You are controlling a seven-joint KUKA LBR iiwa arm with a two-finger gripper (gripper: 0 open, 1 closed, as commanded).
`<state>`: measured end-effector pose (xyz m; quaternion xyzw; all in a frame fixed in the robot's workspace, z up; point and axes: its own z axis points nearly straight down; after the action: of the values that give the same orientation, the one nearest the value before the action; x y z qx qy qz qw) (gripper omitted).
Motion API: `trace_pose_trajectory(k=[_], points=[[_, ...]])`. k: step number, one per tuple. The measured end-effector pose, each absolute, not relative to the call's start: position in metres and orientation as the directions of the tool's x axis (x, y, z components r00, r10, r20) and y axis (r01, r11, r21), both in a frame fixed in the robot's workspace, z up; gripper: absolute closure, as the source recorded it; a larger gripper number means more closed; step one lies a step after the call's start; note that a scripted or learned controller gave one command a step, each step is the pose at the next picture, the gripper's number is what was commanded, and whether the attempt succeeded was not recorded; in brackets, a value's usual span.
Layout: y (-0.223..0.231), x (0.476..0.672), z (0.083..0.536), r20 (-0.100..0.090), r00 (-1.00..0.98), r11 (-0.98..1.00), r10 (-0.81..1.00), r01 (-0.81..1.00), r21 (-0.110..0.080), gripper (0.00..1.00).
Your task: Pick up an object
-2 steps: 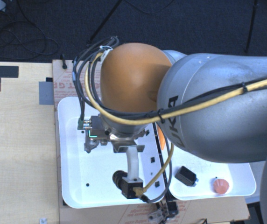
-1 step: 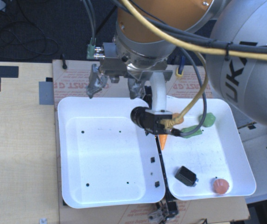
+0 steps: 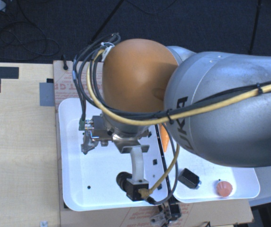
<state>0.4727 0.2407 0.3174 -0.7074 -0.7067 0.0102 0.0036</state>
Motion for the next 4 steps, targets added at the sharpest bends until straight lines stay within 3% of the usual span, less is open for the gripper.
trace_pose_trajectory(k=[1, 2, 3, 4], points=[[0.244, 0.540, 0.287, -0.001, 0.000, 0.000, 1.000, 1.000, -0.002, 0.00], [0.244, 0.619, 0.446, 0.003, -0.001, 0.001, 1.000, 1.000, 0.014, 0.00], [0.243, 0.566, 0.543, 0.002, -0.003, 0.003, 1.000, 1.000, 0.002, 0.00], [0.243, 0.556, 0.537, -0.003, -0.002, 0.002, 1.000, 1.000, -0.006, 0.00]])
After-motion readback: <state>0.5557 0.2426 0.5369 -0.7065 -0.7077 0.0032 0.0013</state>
